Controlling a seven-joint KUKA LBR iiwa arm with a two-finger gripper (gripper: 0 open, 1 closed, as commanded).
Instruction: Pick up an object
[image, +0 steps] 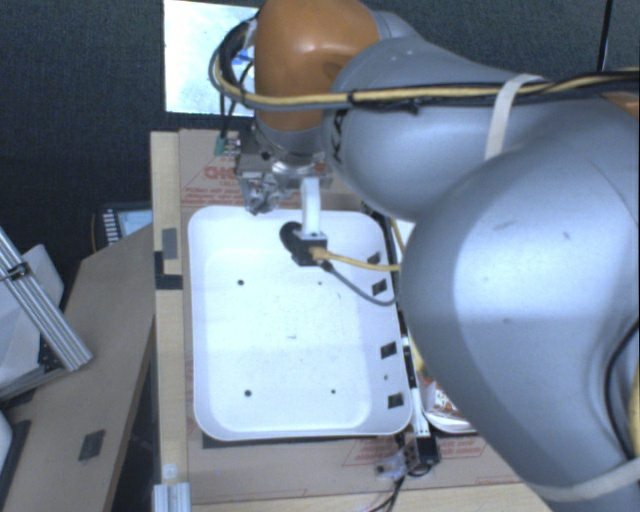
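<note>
My gripper (268, 192) hangs over the far edge of the left white bin (215, 330), near its back rim. Above it sits the orange wrist band (305, 55). A white bracket with a black piece (298, 243) and a yellow cable reaches from the wrist down over the bin's back part. The bin floor shows a few small dark dots. A sliver of a colourful object (441, 403) peeks out from under the arm, in the right bin. I see nothing held at the gripper.
The grey arm (500, 250) covers most of the right bin. Cardboard (205, 170) lies under the bins. A wooden bench edge (110, 330) and an aluminium rail (40, 310) stand at the left. A cable connector (415, 455) lies at the bin's front right corner.
</note>
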